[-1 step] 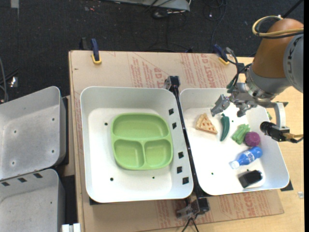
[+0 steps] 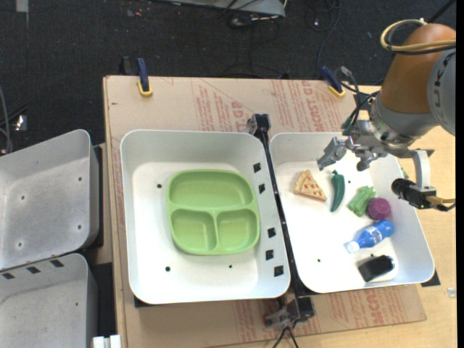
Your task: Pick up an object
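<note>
The arm (image 2: 417,78) reached in from the right and hung over the far part of the right bin (image 2: 413,263), its orange band above the wrist. The tool (image 2: 346,153) hovered above the bin's far half, a little beyond the pizza slice and the pepper; its fingers stood apart, released, with nothing between them. In the right bin lay the things to pick from: a pizza slice (image 2: 309,185) toward the left, a dark green pepper (image 2: 337,190) just beside it on the right, a light green piece (image 2: 360,199) further right, touching or nearly touching a purple round object (image 2: 378,208). Nearer the front lay a small blue bottle (image 2: 370,236) with its white cap pointing left, and nearest of all a black object (image 2: 377,267) close to the bin's near wall. The left bin (image 2: 145,267) held a green divided tray (image 2: 213,211) with three compartments, lying flat in the middle. Both bins sat side by side on the table (image 2: 188,104), which was covered with cardboard held by clamps at the far edge.
</note>
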Motion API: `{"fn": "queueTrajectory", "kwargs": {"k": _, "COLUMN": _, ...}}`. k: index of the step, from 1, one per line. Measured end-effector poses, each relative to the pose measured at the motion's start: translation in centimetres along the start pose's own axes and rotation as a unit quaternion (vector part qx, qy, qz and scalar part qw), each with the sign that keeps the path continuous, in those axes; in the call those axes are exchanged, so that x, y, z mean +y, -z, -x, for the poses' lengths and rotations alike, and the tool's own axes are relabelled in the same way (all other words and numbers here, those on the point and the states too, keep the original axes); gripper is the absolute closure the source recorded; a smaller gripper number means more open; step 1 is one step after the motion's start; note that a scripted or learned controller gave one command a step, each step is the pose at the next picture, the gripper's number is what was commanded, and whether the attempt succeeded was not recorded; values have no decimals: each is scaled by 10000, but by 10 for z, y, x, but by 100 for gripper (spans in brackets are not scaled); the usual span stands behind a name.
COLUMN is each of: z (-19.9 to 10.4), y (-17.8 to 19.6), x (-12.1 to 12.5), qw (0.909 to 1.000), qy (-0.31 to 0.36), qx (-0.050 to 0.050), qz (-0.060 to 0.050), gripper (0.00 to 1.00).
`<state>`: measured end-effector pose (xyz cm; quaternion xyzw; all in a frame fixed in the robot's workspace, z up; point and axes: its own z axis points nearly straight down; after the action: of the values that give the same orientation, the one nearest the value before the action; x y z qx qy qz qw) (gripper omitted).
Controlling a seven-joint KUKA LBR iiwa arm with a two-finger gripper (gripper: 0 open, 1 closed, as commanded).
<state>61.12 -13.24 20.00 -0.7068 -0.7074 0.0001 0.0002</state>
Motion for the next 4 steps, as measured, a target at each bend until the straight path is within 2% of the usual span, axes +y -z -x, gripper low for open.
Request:
{"fn": "queueTrajectory", "kwargs": {"k": 2, "z": 15, "y": -98, "x": 2, "qw": 10000, "qy": -14, "qx": -3, "qz": 17, "gripper": 0}}
{"fn": "queueTrajectory", "kwargs": {"k": 3, "z": 15, "y": -102, "x": 5, "qw": 10000, "qy": -4, "qx": 2, "qz": 32, "gripper": 0}}
{"fn": "queueTrajectory", "kwargs": {"k": 4, "z": 15, "y": -88, "x": 9, "qw": 10000, "qy": -1, "qx": -8, "qz": 96, "gripper": 100}}
